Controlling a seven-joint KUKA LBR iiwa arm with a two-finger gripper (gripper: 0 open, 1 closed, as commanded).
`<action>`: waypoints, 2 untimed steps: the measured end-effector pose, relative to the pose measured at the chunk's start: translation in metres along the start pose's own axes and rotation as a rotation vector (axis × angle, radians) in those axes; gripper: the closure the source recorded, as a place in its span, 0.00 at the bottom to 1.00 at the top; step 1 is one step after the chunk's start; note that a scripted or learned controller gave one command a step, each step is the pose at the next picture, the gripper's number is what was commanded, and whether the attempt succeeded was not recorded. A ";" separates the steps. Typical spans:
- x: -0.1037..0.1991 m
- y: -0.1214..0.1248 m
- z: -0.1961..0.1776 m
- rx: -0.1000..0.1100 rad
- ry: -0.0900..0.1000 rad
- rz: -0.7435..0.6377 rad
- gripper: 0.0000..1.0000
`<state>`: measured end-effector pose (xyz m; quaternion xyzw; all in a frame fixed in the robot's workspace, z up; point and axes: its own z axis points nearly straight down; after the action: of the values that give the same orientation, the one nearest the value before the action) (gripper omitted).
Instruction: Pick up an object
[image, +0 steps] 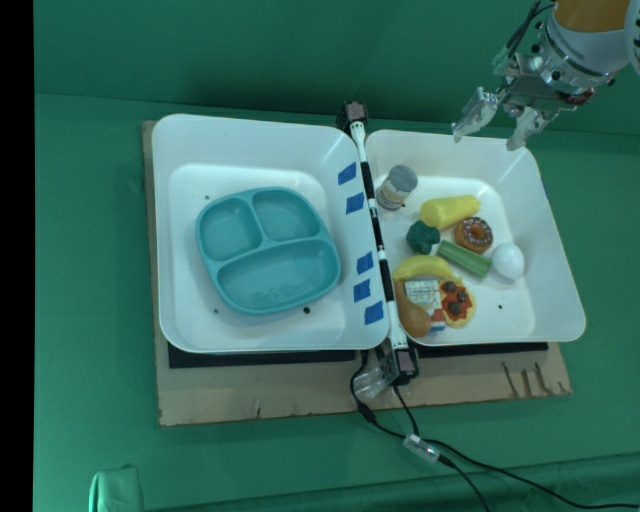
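Observation:
My gripper (497, 121) hangs open above the far edge of the right bin (553, 262), with nothing between its fingers. Below it lie the toy foods: a small grey can (398, 186), a yellow pepper (449, 211), a broccoli floret (422, 237), a glazed donut (473, 234), a green cucumber (463, 259), a white egg (508, 261), a banana (422, 267), a pizza slice (443, 299) and a brown piece (414, 319). The gripper is well above and behind all of them.
The left bin (185, 160) holds a teal divided plate (268, 251). A divider rail with blue tape (366, 232) runs between the bins. Cables (430, 450) trail off the cardboard base at the front.

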<state>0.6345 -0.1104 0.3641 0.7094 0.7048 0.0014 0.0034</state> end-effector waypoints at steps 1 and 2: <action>0.004 -0.011 0.127 -0.001 -0.002 0.000 0.00; 0.002 -0.070 0.163 -0.057 -0.013 -0.003 0.00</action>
<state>0.5655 -0.1086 0.2003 0.7079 0.7056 0.0166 0.0282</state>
